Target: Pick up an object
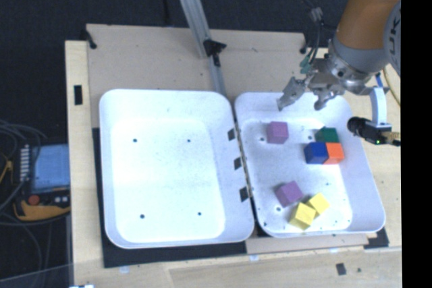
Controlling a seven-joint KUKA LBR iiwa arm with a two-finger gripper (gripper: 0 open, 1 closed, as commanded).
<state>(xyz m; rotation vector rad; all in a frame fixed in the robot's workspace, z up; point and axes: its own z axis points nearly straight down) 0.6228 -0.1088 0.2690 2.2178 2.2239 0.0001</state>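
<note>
- Over the right bin's (361, 175) far edge, the gripper (302, 100) hovers with fingers apart, holding nothing
- Purple cube (277, 132) lies just beneath, near the far-left corner
- Blue cube (314, 153), orange cube (333, 153) and green cube (327, 135) touch by the right edge

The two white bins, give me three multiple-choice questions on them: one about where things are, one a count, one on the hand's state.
1. Which bin holds the blocks?
A. Left bin
B. Right bin
C. Both

2. How many purple blocks are there?
A. One
B. Two
C. Three

3. What is the hand doing?
A. Open above the bin's far edge, holding nothing
B. Clamped on a yellow block
C. Resting in the left bin

Answers:
1. B: all blocks lie in the right bin.
2. B: one purple block near the hand, another purple block beside the yellow blocks.
3. A: the hand has spread fingers with nothing between them.
</note>
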